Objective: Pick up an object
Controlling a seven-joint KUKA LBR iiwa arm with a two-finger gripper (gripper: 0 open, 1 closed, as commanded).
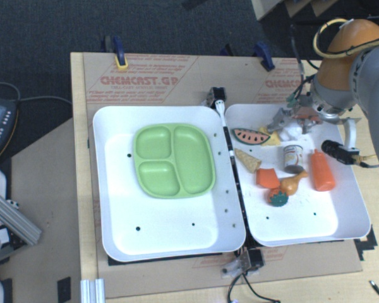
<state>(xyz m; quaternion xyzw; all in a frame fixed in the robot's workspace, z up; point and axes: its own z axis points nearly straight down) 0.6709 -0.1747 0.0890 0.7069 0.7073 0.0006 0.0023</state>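
My gripper (292,121) hangs low over the back of the right bin (347,223), right above a small white thing (292,132) and a yellow piece (275,138). To its left lies a watermelon slice (249,136). In front of it stand a small can (292,157) and an orange-red cylinder (322,171). Further forward are a tan wedge (247,160), an orange block (267,178), a yellow-brown gourd (293,183) and a teal piece (278,199). Nothing shows as held.
The left bin (114,232) holds a green divided plate (174,160) near its back. The arm (347,62) comes in over the back right corner of the right bin. The front part of the right bin is bare white floor.
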